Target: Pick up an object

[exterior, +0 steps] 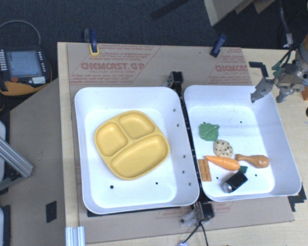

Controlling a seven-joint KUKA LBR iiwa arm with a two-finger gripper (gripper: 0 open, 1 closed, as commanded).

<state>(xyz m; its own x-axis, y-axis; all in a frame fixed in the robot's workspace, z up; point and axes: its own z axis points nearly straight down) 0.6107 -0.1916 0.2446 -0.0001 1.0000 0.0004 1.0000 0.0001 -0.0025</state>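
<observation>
You're looking down on a tan counter with red lettering printed across its upper strip, and dark carpeted floor runs along the top of the frame. At the far left a teach pendant with a small screen sits by its looped cable, and a slanted aluminium rail cuts in below it. Two clamps bite the counter's top edge, a blue and yellow clamp toward the left and a dark blue clamp right of centre. Your left bin carries a yellow divided plate, three compartments, lying flat and turned a little. Your right bin has the pickable things bunched in its lower half: a green leaf piece, just below it a speckled cookie, then an orange carrot lying across, a tan drumstick to its right, an orange card at the bin's left wall, and a black cylinder lowest of all. The gripper hangs at the upper right corner of that bin, well apart from the cluster, its fingers spread and gripping nothing.
</observation>
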